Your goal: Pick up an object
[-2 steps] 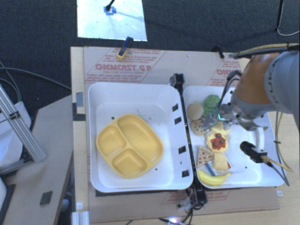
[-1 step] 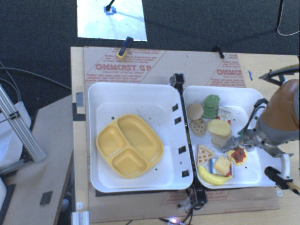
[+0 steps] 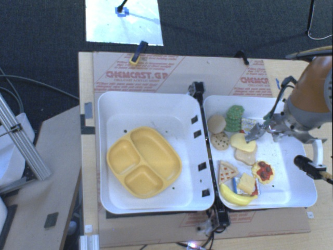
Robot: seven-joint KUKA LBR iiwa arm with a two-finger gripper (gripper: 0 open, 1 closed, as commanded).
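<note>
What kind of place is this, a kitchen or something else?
Most likely a robotics lab test bench, not a kitchen. A robot arm reaches over two white bins, one holding toy food such as a banana, the other a yellow divided tray, all resting on cardboard.

- Your arm (image 3: 312,95) enters from the view's right edge, orange band uppermost, grey wrist below it.
- Wrist angled down and leftward.
- Your claw (image 3: 255,134) sits low at the arm's left end; finger state cannot be determined.
</note>
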